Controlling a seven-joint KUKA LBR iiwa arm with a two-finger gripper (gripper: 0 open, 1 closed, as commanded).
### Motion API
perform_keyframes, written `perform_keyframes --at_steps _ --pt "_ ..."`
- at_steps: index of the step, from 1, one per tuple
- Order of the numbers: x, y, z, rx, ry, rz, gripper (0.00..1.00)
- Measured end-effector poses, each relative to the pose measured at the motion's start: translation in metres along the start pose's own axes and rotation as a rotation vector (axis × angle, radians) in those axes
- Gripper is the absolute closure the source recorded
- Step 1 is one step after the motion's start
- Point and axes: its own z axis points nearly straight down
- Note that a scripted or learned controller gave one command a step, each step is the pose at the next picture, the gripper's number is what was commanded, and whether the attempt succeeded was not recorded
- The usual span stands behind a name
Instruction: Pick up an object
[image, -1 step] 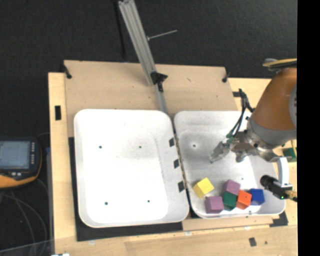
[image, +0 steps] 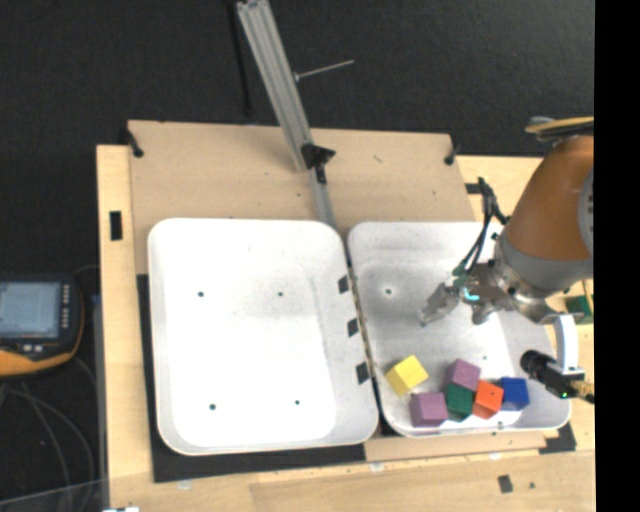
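Note:
Several small blocks lie in the near part of the right bin (image: 400, 255): a yellow block (image: 407, 374), two purple blocks (image: 428, 408) (image: 463, 375), a green block (image: 459, 400), an orange block (image: 488, 398) and a blue block (image: 514, 392). My gripper (image: 458, 305) hangs over the middle of the right bin, above and behind the blocks. Its two fingers are spread apart with nothing between them. The grey and orange arm (image: 550, 225) reaches in from the right.
The left bin (image: 250, 330) sits beside the right one. A slanted metal rail (image: 285, 95) rises behind the bins. A handheld pendant (image: 35, 320) lies off the bench at the left.

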Motion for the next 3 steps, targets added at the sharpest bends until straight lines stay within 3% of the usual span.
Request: perform_keyframes --at_steps 1,2,3 --pt "0.0 0.0 0.0 0.0 0.0 0.001 0.0" --pt "0.07 -0.009 0.002 0.003 0.003 -0.018 0.0" --pt "0.121 0.113 0.002 -0.003 0.001 -0.017 0.0"
